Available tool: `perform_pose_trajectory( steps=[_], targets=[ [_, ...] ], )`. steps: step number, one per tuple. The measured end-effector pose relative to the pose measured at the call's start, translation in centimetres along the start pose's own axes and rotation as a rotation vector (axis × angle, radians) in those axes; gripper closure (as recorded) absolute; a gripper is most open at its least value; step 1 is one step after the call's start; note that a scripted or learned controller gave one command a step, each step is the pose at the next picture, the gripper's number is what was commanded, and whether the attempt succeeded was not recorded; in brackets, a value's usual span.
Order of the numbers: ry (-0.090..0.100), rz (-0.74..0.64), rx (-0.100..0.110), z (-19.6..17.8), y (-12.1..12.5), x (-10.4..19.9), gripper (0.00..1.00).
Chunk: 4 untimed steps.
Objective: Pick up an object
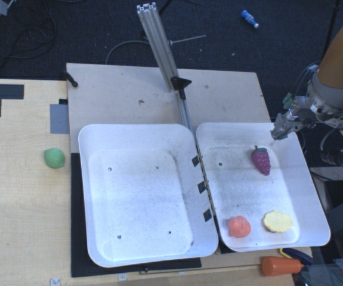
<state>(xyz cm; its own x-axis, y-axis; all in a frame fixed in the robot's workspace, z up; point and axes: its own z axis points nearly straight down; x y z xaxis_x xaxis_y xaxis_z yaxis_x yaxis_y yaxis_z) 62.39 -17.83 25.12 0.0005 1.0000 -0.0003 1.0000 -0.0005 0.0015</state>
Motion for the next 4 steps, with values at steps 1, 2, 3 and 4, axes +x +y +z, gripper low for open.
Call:
perform_pose_trajectory(
  steps=[1,2,3,4],
  targets=[
    [0.001,-0.003,0.001,-0.3,-1.4,4.2,1.0],
    [0.001,-0.003,0.002,-0.4,-2.0,8.7,1.0],
    [0.001,-0.004,0.002,-0.8,-2.8,13.8,1.0],
    [0.001,-0.002,0.003,0.1,-4.1,17.7,1.0]
  ],
)
